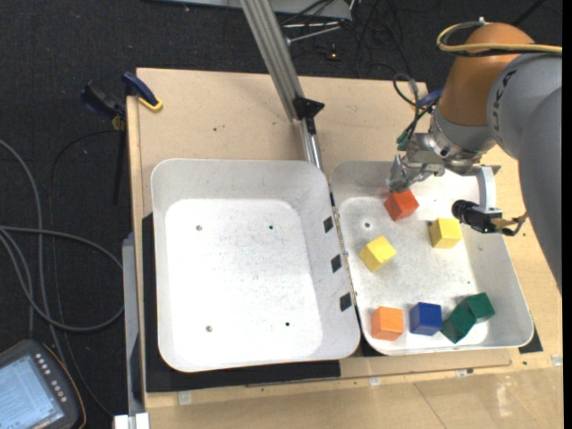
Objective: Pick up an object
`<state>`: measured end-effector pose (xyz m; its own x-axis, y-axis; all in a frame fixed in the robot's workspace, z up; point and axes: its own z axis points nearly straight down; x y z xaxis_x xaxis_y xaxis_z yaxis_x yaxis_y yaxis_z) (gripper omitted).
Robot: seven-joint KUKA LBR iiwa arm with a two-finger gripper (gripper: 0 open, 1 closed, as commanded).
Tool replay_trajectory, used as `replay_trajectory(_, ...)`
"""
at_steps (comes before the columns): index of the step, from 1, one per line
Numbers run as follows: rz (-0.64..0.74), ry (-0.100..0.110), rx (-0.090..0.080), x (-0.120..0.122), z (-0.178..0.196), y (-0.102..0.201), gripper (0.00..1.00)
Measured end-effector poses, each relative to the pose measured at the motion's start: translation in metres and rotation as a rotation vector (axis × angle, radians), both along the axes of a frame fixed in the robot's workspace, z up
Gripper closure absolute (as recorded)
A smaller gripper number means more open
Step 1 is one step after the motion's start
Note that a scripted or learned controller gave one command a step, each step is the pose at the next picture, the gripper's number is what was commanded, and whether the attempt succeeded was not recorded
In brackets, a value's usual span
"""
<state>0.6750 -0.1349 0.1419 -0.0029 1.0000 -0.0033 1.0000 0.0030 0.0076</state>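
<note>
Dark floor rings the bench, where the gripper (399, 186), finger state hidden, hangs at 11 o'clock of the red cube (401, 205) in the right bin (511, 284); centre over it before descending.

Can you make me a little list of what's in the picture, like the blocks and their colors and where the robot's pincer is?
bins: two white ones, side by side
left bin: no blocks
right bin: holds all the blocks
red block: near the bin's far end
yellow blocks: two, and
near-edge row: orange block, blue block, green blocks
pincer: right above the red block
holding anything: cannot tell
</note>
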Motion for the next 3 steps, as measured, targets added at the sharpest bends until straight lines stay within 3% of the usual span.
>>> replay_trajectory(2, -0.001, -0.001, 0.001, 0.0, 0.115, -0.008, 1.0)
replay_trajectory(3, 0.004, 0.008, 0.005, -0.01, 0.12, 0.04, 1.0)
